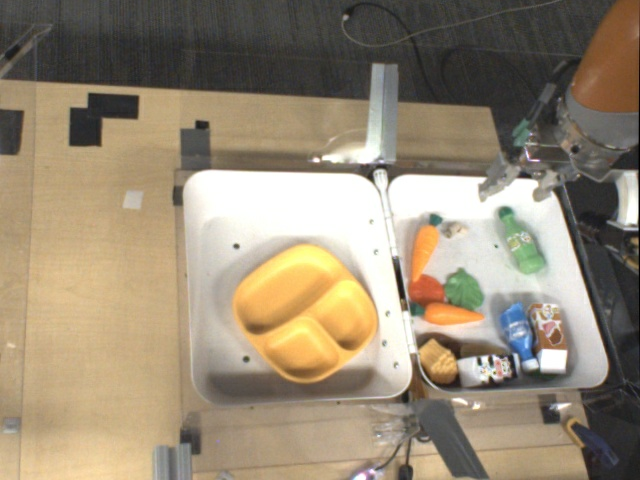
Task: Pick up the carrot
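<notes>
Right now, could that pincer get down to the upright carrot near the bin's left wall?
Probably yes. The pincer hovers open over the right bin's far edge, and the carrot lies uncovered, though the bin wall and a red vegetable crowd it.

Arm (612,68) cut off by frame's right and top edges at upper right. Small object (455,229) beside upper carrot (424,251), centre-right: too small to identify. Bottle labels at lower right unreadable.

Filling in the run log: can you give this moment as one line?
gripper open, above right bin's far edge, holding nothing | carrot in right bin | second carrot nearer
</notes>
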Motion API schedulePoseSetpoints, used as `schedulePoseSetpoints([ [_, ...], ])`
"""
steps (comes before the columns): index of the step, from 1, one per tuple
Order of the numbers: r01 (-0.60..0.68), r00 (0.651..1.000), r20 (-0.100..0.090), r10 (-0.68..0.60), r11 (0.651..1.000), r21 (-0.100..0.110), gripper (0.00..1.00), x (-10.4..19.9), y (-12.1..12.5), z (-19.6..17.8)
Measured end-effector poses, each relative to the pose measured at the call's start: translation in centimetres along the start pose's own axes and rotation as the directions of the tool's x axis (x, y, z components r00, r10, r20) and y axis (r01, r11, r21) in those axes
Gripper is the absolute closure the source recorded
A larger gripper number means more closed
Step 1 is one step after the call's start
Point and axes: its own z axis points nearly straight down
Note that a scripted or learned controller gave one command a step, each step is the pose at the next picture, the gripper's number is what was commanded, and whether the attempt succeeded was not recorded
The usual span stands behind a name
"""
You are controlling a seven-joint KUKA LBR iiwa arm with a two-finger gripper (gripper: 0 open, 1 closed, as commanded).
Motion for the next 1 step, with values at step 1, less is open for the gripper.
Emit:
schedulePoseSetpoints([
  [1, 0.045, 0.999, 0.000, -0.045, 0.999, -0.002, 0.00, 8.19, 3.06, 7.59],
])
